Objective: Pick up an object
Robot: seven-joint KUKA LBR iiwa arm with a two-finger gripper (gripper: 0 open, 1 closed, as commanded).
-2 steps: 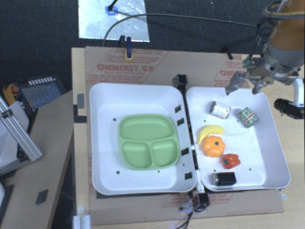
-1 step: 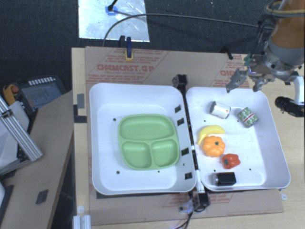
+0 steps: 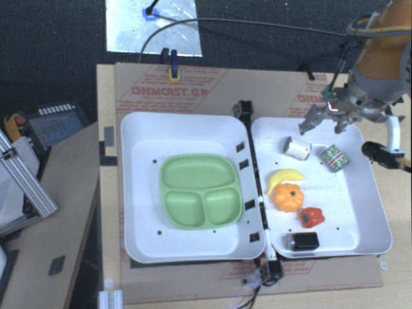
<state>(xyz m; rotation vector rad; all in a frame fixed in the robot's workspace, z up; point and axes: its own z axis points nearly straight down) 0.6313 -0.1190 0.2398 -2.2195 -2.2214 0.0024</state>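
Observation:
My gripper (image 3: 325, 122) hangs over the far edge of the right bin (image 3: 367, 201), fingers spread open with nothing between them. Just below it in that bin lie a white cylinder (image 3: 297, 149) and a green-and-white patterned can (image 3: 335, 158). Nearer the front sit a yellow banana (image 3: 284, 177), an orange pumpkin (image 3: 288, 197), a red pepper (image 3: 311, 217) and a black block (image 3: 304, 241).
The left bin (image 3: 138, 172) holds a green divided plate (image 3: 199, 190). A black divider clip strip (image 3: 252, 172) runs between the bins. A black cable crosses behind the bench, and a keypad device (image 3: 55, 129) sits at the left.

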